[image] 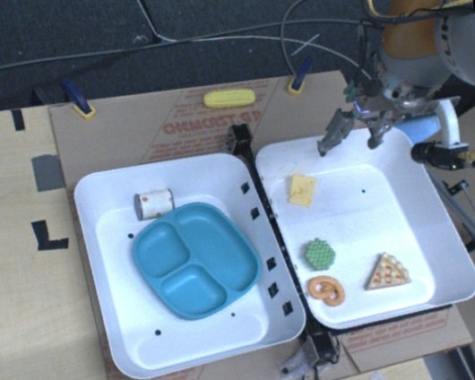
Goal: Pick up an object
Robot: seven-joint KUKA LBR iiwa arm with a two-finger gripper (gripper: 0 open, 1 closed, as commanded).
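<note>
Overhead, the gripper (355,136) hangs above the far right corner of the right bin (421,198), its two dark fingers (335,137) spread wide with nothing between them. One finger reaches toward the bin's middle, the other sits nearer the right rim. The grey arm (427,24), with its orange band, rises behind it at the upper right.

Nearest below the gripper lies a yellow cheese-like square (302,189), turned a little so one corner points toward the far rim. It sits close to the bin's left wall, apart from everything else. The middle and right of the bin floor are bare white — the widest open stretch, running from the square down toward the near objects.

Along the near side sit three small items. A green bumpy ball (320,254) lies near the left wall; just below it, a brown pretzel (325,290) is almost touching it and lies near the near-left corner. A pizza slice (386,272) lies to the right, well apart from both, its tip pointing toward the far rim and its wide crust edge toward the near rim — so its long axis runs near to far.

In the left bin (112,279) a blue divided plate (196,257) takes up the centre, tilted diagonally, with a small can (155,202) lying on its side just beyond the plate's far-left edge. On the cardboard behind the bins rests a yellow banana-shaped item (229,98), its length running left to right.
</note>
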